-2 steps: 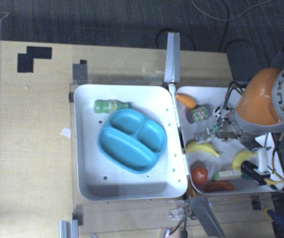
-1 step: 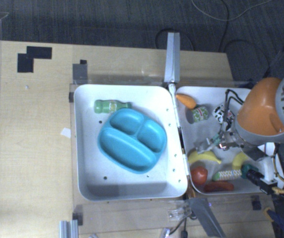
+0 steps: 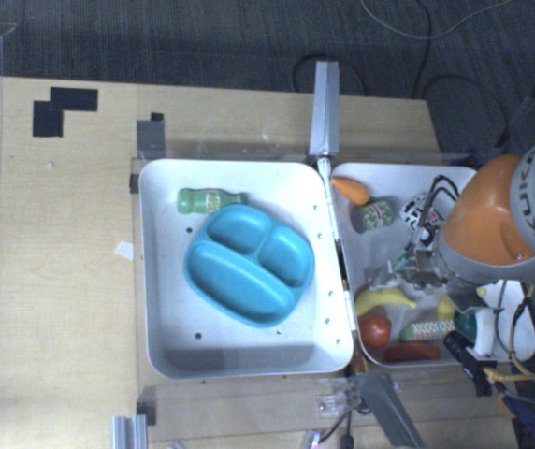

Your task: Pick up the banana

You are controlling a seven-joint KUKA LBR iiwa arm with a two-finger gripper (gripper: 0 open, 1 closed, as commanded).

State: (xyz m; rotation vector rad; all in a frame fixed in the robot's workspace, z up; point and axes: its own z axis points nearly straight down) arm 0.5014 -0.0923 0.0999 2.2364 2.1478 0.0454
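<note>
One partial "KU" marking shows on the arm (image 3: pixel 520 215); pincer (image 3: pixel 424 267) state above banana (image 3: pixel 386 298) unclear.

You've got the plate (image 3: pixel 249 265) in the left bin (image 3: pixel 160 279); banana (image 3: pixel 384 299) in the right bin (image 3: pixel 389 178), tomato (image 3: pixel 375 330) just before it.

- The arm (image 3: pixel 506 218) is seen entering from the right side of the camera view, foreshortened from above.
- The orange band (image 3: pixel 487 215) is presented as a rounded dome, with grey housing below and to its right.
- The wrist is directed downward and to the left.
- The gripper (image 3: pixel 419 267) is located at the lower left of the band; finger state is not resolved.
</note>
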